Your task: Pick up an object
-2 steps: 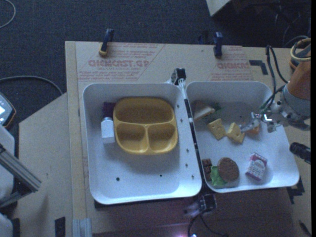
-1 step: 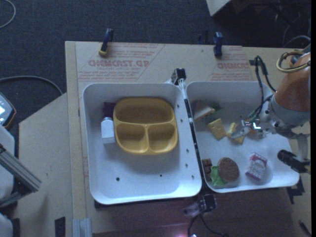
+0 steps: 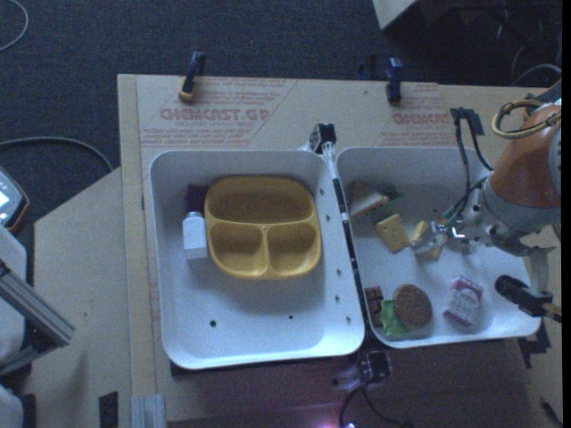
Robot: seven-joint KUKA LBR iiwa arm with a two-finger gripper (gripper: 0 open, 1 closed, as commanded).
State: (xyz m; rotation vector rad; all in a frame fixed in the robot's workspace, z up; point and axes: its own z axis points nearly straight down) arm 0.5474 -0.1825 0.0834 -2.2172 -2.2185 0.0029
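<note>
The gripper point(image 3: 439, 237) is hanging low in the right bin point(image 3: 464, 163), its metal fingers pointing left from the grey wrist and orange band. A small yellow chunk point(image 3: 429, 250) is sitting right at the fingertips, touching or nearly so; whether the fingers are clamping it, or are parted or closed, cannot be told at this dimness.

Just left of the tips a pale yellow, pitted cheese block point(image 3: 391, 233) is lying flat, with a smaller yellow wedge point(image 3: 417, 234) between it and the gripper. Farther left, a sandwich triangle point(image 3: 368, 202), white with a green edge, is resting by the bin wall. Below the gripper, a round brown patty point(image 3: 412, 306) is lying on a green leaf point(image 3: 392, 322), and a small pink-and-white packet point(image 3: 463, 301) is sitting to its right.

Well to the left, the other bin point(image 3: 259, 346) is holding a smooth yellow tray point(image 3: 262, 226) with three compartments and, against the tray's far side, a white bottle point(image 3: 194, 235).

Both glossy white bins are resting on a pale printed board point(image 3: 232, 110), fixed by clamps point(image 3: 190, 75) at its far edge. Dark carpet point(image 3: 107, 25) is surrounding the bench.
</note>
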